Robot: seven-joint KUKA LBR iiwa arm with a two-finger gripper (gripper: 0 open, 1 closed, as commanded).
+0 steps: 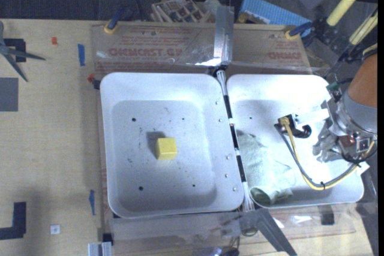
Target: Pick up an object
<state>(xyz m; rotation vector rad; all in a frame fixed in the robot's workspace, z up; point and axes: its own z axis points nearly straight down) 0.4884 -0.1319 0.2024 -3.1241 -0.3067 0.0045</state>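
My hand (329, 150), its grip unreadable, hangs over the right bin (264, 90); I should center squarely above the yellow block (167, 148).

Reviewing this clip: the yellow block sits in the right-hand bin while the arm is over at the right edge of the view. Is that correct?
Not quite. The camera view shows the yellow block lying in the left bin, not the right one. The rest holds: the arm is at the right edge of the view, over the right bin.
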